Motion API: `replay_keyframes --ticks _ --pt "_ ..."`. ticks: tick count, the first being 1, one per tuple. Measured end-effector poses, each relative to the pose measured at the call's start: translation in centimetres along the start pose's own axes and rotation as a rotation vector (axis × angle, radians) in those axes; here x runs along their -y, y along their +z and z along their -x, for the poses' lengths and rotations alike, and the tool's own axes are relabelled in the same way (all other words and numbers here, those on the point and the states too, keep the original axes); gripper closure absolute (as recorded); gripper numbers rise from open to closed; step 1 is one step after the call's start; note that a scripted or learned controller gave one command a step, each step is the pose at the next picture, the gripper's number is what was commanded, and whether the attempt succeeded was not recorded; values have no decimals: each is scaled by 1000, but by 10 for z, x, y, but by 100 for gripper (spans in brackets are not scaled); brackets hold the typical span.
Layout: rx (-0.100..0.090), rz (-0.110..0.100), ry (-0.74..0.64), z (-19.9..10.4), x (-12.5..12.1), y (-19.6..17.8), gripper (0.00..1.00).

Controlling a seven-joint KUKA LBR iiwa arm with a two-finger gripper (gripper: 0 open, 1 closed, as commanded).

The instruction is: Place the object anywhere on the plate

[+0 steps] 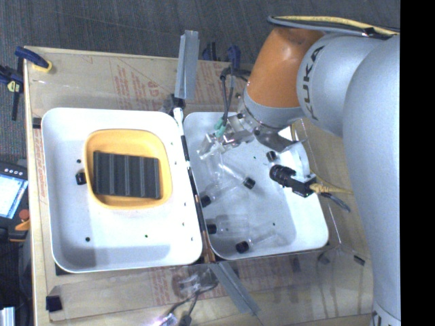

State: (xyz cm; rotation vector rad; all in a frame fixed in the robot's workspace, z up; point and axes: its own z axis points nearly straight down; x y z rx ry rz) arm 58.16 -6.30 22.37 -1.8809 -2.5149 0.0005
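Yellow plate [129, 141] bearing a dark ribbed block [127, 174] lies in the left bin [102, 250]. The gripper [221, 138] hangs over the right bin [309, 229]; finger state cannot be told.

The arm [319, 80] hides the right bin's [309, 233] far corner.

wooden bench top w/ red print [102, 70] under both bins | shallow white plastic bin, left [61, 236] & right [309, 229], side by side, touching | blue-yellow clamps [30, 58] at bench far-left corner | small lit screen device [10, 192] at left edge | dark grey carpet floor [102, 9] behind
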Motion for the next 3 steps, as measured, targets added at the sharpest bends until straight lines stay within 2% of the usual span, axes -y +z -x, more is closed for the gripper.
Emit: replay_keyframes --ticks 1,2,3 --pt "1 0 -259 -48 -53 32 100" --pt "2 4 -390 -59 -67 30 100" --pt "3 4 -390 -59 -67 30 0"
